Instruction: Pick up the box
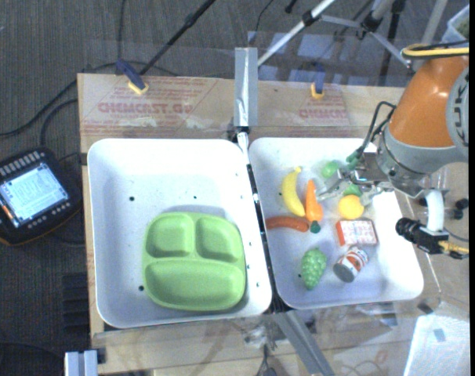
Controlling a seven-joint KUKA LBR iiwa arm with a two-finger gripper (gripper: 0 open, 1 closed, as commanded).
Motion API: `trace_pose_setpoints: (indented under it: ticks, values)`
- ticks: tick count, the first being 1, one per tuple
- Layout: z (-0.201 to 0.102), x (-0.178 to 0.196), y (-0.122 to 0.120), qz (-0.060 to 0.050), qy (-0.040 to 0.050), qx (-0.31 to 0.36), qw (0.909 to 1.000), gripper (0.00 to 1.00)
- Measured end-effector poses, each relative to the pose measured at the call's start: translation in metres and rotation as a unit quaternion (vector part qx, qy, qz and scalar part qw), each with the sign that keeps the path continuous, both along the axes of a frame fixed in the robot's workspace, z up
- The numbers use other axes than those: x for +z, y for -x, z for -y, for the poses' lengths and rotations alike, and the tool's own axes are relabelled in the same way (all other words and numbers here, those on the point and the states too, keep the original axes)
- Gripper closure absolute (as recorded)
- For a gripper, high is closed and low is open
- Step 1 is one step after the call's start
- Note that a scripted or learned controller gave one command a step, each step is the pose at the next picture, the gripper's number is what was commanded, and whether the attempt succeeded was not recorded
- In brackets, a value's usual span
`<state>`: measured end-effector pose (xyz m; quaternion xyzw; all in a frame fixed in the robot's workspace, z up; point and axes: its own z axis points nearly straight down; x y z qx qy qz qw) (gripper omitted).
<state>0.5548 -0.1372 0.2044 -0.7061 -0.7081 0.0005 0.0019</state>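
The box (pixel 356 232) is small, orange-red and white, and lies flat in the right bin (pixel 402 284), just right of its middle. My gripper (pixel 343 183) hangs over the upper part of that bin, above a yellow lemon (pixel 349 207). It is up and slightly left of the box and apart from it. The grey arm with its orange band (pixel 429 104) comes in from the upper right. Nothing shows as held.
Around the box lie a banana (pixel 292 192), a carrot (pixel 313 202), a red sausage (pixel 287 224), a bumpy green fruit (pixel 313 266), a small can (pixel 349 263) and a green item (pixel 331 168). The left bin (pixel 120 171) holds a green divided tray (pixel 195 262).
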Motion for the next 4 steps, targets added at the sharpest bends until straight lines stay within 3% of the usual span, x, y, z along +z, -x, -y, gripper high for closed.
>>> trace_pose_setpoints:
  ticks: [1,2,3,4]
  values:
    - [0.054,-0.094,0.020,0.004,0.0014,0.028,0.9996,0.00]
    - [0.056,-0.108,0.015,0.012,0.0041,-0.038,0.9992,0.00]
    - [0.054,-0.094,0.011,0.019,0.0042,-0.035,0.9992,1.00]
    - [0.055,-0.095,0.011,0.018,0.0054,-0.036,0.9992,0.00]
